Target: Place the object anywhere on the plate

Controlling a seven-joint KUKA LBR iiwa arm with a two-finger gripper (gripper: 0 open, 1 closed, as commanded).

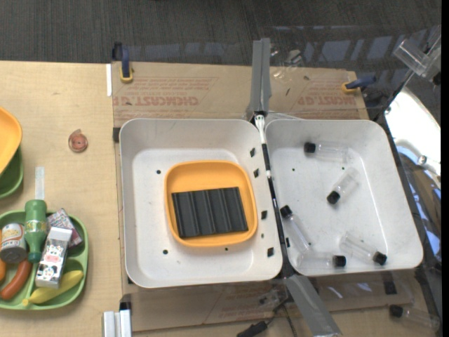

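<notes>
Black ridged block (210, 212) lies flat on the orange plate (203, 177), middle of the left bin (142, 253) — clear vials (342, 187) scattered in the right bin (365, 216). Gripper clenched or released — can't tell.

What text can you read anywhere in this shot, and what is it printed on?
"CHEMCAST", upside down in red, on the brown cardboard sheet behind the left bin; the smaller red lines by it are too blurred to read.
Similar red print on the cardboard behind the right bin: blurred, unreadable.
Labels on the small carton and can on the green plate: too small to read.
</notes>
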